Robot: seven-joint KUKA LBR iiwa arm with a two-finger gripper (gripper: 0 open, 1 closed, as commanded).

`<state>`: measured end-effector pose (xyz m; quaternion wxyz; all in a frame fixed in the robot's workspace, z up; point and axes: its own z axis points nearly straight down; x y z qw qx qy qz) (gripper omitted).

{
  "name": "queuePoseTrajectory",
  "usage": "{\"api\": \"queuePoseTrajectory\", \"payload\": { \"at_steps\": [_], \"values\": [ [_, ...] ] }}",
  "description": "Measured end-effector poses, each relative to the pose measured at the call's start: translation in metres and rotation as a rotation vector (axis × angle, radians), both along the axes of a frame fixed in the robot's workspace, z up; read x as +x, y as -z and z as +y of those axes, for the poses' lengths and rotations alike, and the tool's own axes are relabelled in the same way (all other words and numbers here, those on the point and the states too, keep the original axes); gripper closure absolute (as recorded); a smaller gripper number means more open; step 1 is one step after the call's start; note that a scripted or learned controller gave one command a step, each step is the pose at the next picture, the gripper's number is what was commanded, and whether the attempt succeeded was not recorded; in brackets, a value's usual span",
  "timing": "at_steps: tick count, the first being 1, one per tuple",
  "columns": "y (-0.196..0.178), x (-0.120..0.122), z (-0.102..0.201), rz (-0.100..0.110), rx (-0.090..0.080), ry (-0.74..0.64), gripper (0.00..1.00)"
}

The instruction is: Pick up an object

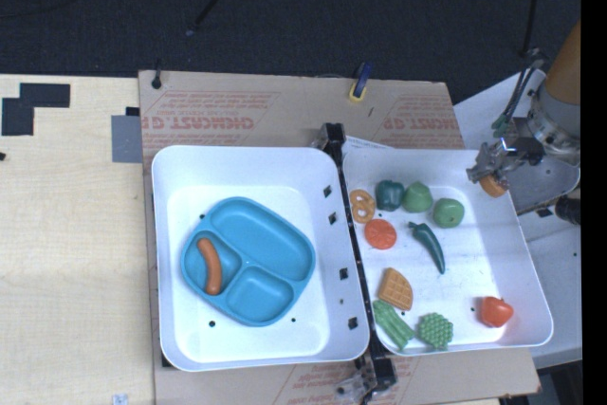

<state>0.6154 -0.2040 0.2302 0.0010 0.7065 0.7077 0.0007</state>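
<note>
- White right bin (527, 299) holds toy food: pretzel (361, 203), two green pieces, tomato (380, 234), dark pepper (429, 247), waffle (396, 288), pickle (392, 324), red piece (494, 310).
- Gripper (492, 177) is at the bin's upper right rim, pinching what looks like a small orange object (493, 186); it is blurry.
- Left bin (171, 232) holds a blue tray (266, 251) with a sausage (210, 265).
</note>
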Motion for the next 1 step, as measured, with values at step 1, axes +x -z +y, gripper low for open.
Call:
{"api": "queuePoseTrajectory", "payload": {
  "at_steps": [1],
  "values": [
    [0.0116,-0.0239,0.0442,0.007,0.003,0.001,1.00]
  ]
}}
